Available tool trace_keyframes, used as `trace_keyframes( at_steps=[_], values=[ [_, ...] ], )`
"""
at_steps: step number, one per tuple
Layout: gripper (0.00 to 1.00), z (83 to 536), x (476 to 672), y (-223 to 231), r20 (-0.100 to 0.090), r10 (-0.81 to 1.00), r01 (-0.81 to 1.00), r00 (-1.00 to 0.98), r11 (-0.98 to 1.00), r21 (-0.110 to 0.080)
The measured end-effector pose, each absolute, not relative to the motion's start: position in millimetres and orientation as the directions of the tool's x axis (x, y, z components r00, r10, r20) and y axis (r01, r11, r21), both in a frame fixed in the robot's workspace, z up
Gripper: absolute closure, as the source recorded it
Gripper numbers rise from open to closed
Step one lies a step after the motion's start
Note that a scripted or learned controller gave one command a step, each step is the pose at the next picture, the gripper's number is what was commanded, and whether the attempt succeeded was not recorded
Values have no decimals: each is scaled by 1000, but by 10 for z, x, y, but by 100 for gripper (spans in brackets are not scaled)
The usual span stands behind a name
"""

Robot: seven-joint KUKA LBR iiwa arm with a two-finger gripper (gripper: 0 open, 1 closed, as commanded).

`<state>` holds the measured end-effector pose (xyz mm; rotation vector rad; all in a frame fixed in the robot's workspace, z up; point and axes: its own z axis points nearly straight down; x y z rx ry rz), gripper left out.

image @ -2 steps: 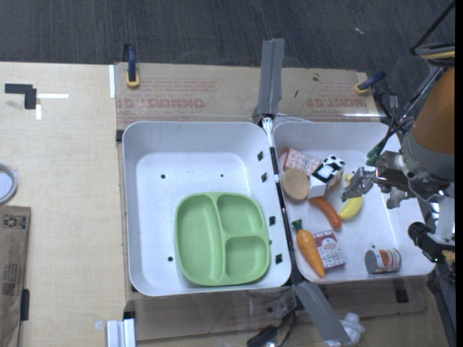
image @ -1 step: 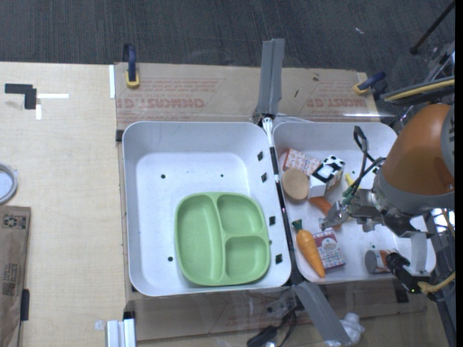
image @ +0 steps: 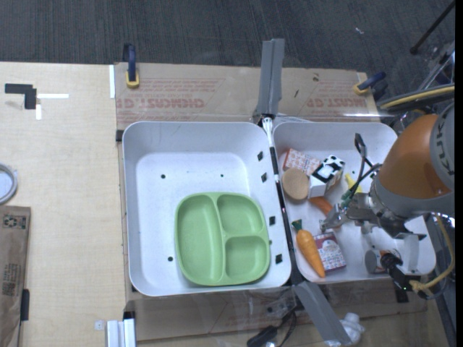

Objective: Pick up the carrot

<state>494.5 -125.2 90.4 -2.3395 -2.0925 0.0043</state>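
Orange carrot (image: 309,252) lies free in the right bin (image: 376,130); tool (image: 338,217), opening indeterminate, should descend astride its middle, clear of the packet (image: 331,254).

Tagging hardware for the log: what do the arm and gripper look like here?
The arm has a broad orange band over a grey wrist section. Dark thin cables loop beside it. The gripper is small, metallic grey, with slim fingers. Partial dark lettering shows on the orange band.

Even, bright overhead light falls around the gripper (image: 338,221), with soft, faint shadows beneath it in the white bin (image: 347,275). Focus is slightly soft and grainy throughout; the floor far above it is dim.
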Motion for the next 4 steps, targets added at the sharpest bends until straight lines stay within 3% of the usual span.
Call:
trace_keyframes(
  at_steps=[1, 4],
  values=[
    [0, 913, 4848, -1002, -1, 999, 999, -34, 34, -1],
    [0, 905, 4765, -1107, 1, 1000, 1000, 2, -2, -4]
  ],
)
